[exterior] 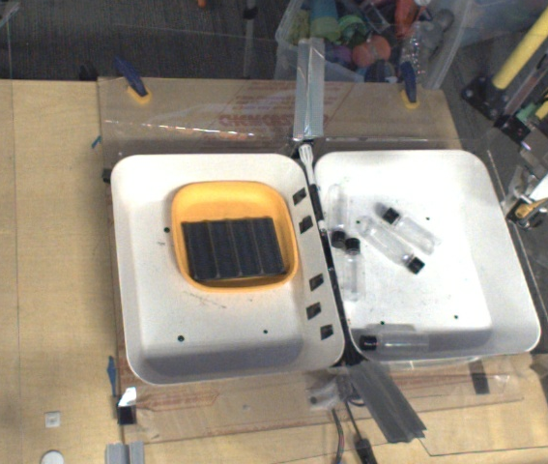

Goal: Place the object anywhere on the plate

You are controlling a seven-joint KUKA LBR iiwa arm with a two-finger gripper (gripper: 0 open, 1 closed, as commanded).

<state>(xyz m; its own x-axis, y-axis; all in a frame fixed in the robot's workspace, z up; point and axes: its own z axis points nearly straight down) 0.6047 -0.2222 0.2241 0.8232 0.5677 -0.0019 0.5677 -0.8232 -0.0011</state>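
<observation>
While the arm sits back from both bins, the black ridged rectangular block (233, 247) lies flat in the middle of the orange shallow plastic plate (188, 201). It is inside the rim and square to it. The plate rests on the floor of the left white bin (148, 307).

If that block is the task's object, we judge the placing as good as done. The plate's raised rim would keep the block from sliding off.

To the right of the plate, across the divider, several clear plastic vials with black caps (399, 235) lie on their sides in the right white bin (467, 298). Two of them are crossed and touching. Being round, they have probably rolled to wherever they came to rest. If one of them is the object instead, it is well apart from the plate.

Farther right of the plate, past the right bin's wall, we see pale hardware that we take for the gripper (536, 199). We cannot tell whether it is spread or closed, and we see nothing held in it.
</observation>
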